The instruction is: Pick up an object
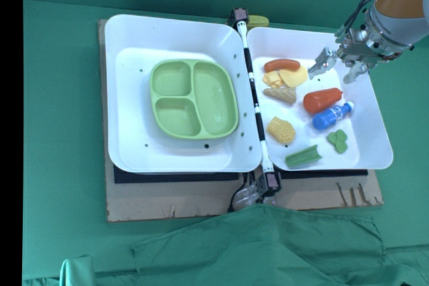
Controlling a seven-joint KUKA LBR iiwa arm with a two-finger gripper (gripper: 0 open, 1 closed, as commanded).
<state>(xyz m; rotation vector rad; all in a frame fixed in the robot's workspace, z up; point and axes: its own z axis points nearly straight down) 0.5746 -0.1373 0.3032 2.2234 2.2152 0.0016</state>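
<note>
My gripper (pixel 337 69) hangs over the back of the right bin (pixel 375 144), its two fingers spread open with nothing between them. Just below it lie a red pepper (pixel 322 100) and a blue bottle (pixel 331 116). To its left sit a red sausage (pixel 282 65), yellow chips (pixel 287 78) and a tan wafer piece (pixel 280 95). Nearer the front are a yellow corn cob (pixel 281 130), a green bean pod (pixel 303 157) and a small green leaf piece (pixel 338 140).
The left bin (pixel 127 43) holds a light green divided plate (pixel 194 98). A black and white divider (pixel 253 97) runs between the bins. Green cloth (pixel 268 244) bunches at the bench's front.
</note>
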